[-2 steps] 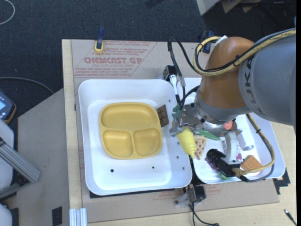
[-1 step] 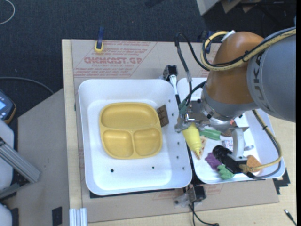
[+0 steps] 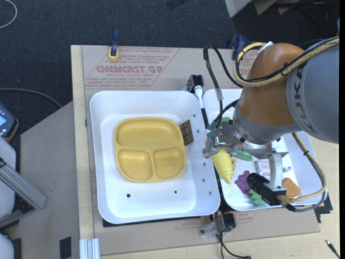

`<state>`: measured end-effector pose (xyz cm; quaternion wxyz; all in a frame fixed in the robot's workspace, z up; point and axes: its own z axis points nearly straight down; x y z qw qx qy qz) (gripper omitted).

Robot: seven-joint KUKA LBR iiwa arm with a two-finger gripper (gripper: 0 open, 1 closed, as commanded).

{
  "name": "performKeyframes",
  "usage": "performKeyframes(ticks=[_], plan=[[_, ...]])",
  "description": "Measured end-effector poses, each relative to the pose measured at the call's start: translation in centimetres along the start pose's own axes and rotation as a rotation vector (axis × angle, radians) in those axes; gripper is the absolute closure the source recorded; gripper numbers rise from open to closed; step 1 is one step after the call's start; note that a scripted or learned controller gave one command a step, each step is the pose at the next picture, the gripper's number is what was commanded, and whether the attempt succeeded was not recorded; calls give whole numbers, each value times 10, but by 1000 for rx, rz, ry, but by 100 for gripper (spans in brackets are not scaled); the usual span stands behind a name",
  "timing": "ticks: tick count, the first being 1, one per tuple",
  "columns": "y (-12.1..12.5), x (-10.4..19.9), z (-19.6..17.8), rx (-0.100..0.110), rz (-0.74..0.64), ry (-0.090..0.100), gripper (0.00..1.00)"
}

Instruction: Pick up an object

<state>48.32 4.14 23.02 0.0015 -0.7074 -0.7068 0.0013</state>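
Arm low, wrist down

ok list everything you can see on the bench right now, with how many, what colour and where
Bins: two, white, side by side on the bench.
Tray: one, yellow, three compartments, lying in the left bin.
Block: one, brown, at the tray's right edge in the left bin.
Bottle: one, yellow, at the left edge of the right bin, under the arm.
Purple toy: one, purple, front of the right bin.
Green piece: one, green, by the right bin's front rim.
Orange piece: one, orange, front right of the right bin.
Board: one, brown with red print, under the bins.
Clamp: one, blue and yellow, on the board's far edge.
Arm: one, grey with an orange band, over the right bin.
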Motion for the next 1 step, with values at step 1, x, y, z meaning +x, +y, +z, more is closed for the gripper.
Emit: performKeyframes(ticks=[1], plan=[[3,12,6,0,-2,0,100]])
